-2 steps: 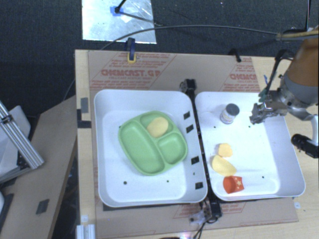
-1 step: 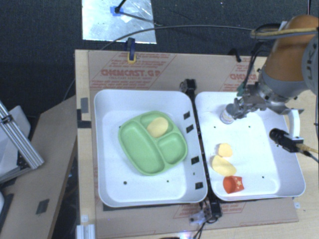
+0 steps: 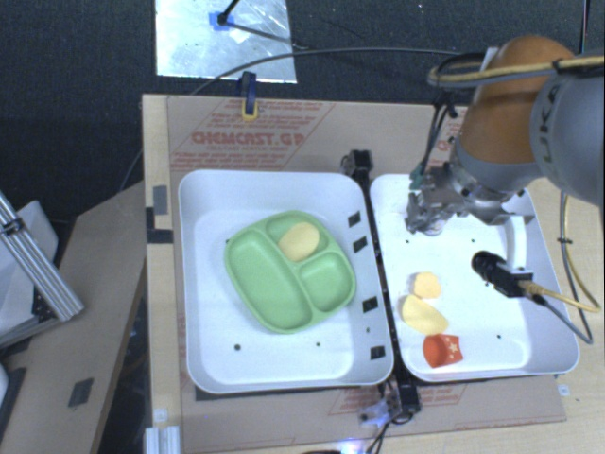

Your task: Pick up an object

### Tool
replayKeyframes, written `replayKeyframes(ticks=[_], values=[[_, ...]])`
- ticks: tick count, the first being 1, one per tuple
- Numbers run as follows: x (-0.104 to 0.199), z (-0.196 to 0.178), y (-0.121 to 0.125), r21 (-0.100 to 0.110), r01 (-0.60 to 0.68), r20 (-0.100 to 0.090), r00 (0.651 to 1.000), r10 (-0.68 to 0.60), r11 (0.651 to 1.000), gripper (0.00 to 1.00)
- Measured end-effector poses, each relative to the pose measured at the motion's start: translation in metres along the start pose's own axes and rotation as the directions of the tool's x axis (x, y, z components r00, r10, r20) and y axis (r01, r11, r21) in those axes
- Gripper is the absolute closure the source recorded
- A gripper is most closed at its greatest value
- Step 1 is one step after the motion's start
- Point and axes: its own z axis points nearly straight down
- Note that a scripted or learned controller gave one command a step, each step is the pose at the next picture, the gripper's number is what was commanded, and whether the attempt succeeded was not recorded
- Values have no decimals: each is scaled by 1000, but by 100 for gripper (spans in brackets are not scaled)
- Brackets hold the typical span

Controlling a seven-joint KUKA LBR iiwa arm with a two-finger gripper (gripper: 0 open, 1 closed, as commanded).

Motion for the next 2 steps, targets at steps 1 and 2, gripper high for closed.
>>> replayKeyframes(ticks=[1,2], values=[[55,11,4,0,-1,0,1000,1,1000,100],[112,14,0,0,1,-1,1000,-1,1000,100]])
